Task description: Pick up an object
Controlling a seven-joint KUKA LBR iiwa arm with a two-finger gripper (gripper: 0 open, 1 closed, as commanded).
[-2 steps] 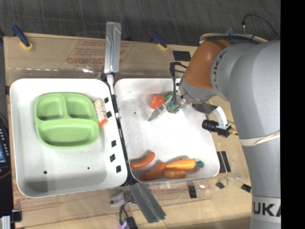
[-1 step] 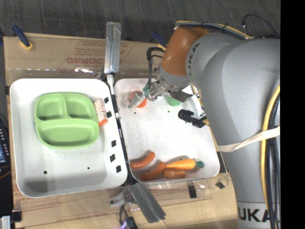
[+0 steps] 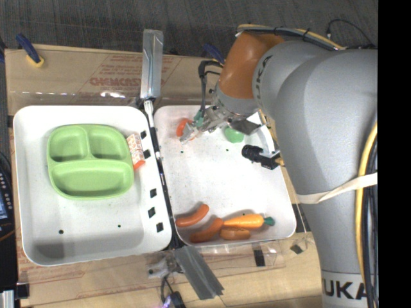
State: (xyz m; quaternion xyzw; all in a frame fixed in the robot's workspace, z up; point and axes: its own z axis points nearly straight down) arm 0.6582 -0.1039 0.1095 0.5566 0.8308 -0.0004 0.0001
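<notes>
My gripper (image 3: 194, 126) hangs low over the far left part of the right bin (image 3: 221, 178). A small orange-red object (image 3: 183, 129) sits right at its tip, touching or nearly touching it. I cannot make out whether the object is held. A green round object (image 3: 234, 134) lies just right of the gripper, partly under the wrist. Along the near edge of the right bin lie a reddish sausage (image 3: 192, 215), a carrot (image 3: 246, 222) with a green top, and a brown-orange piece (image 3: 209, 231) below them.
The left bin (image 3: 38, 236) holds a green divided tray (image 3: 90, 159), with a small striped packet (image 3: 135, 147) and an orange bit (image 3: 139, 164) at the tray's right side. The bins' divider (image 3: 157, 185) runs just left of the gripper. The grey arm covers the right bin's far right corner.
</notes>
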